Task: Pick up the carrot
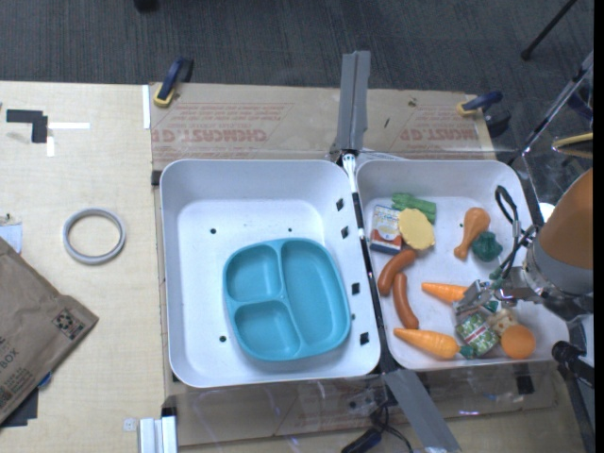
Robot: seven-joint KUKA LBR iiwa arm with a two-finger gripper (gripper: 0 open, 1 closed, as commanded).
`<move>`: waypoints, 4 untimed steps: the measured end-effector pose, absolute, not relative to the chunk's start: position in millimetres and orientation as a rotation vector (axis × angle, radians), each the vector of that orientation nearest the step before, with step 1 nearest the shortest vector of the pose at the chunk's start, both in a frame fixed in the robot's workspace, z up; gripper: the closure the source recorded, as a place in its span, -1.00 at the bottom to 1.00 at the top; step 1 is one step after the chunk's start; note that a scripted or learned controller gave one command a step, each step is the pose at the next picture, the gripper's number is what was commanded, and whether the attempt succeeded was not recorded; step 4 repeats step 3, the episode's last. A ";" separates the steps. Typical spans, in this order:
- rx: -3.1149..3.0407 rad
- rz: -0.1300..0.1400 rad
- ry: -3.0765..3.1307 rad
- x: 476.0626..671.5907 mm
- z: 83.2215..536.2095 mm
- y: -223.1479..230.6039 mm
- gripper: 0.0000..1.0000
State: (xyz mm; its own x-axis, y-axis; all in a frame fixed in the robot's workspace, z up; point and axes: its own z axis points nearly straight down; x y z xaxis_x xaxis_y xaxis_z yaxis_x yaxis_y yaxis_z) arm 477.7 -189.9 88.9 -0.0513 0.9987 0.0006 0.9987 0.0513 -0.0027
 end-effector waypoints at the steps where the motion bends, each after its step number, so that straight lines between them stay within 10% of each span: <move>1: -2.259 0.005 -2.177 531.3 88.1 -151.3 -1.00; 2: -2.261 0.010 -2.174 531.2 94.3 -152.9 1.00; 3: -2.392 0.009 -2.031 547.2 187.9 -75.0 1.00; 4: -2.392 0.009 -2.031 547.2 187.9 -75.0 1.00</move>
